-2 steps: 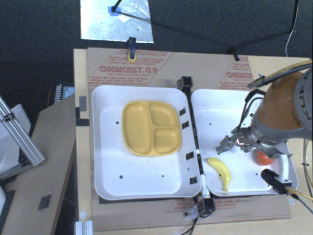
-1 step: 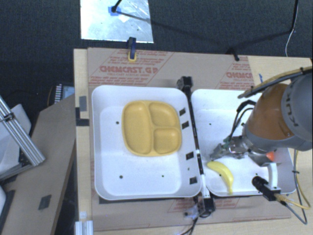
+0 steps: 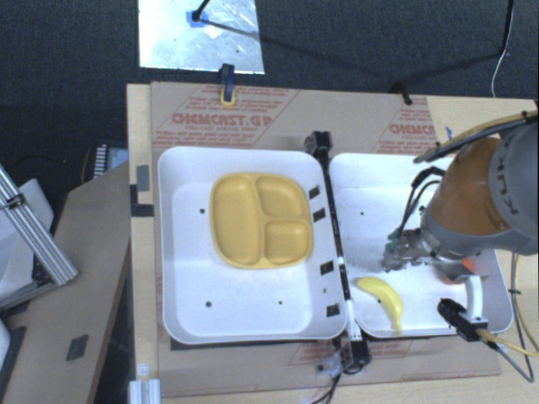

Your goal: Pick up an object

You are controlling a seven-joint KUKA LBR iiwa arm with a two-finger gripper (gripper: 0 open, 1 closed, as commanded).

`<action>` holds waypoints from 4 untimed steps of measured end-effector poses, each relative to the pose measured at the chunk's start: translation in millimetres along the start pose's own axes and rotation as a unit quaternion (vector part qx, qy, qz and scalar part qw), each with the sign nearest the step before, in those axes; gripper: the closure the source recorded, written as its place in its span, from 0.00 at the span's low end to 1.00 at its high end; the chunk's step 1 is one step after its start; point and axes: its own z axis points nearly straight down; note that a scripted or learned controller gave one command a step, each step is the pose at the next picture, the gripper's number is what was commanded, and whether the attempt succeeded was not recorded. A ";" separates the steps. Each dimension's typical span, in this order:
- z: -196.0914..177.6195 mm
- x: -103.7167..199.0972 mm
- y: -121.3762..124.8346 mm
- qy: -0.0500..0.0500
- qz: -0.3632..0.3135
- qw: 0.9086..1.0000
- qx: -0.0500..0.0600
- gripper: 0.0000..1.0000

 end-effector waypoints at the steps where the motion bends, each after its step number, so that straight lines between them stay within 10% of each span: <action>1: -47.9 -9.0 4.6 -0.001 0.000 1.000 -0.002 1.00; 4: -170.1 -16.1 14.2 0.000 -0.002 1.000 -0.002 1.00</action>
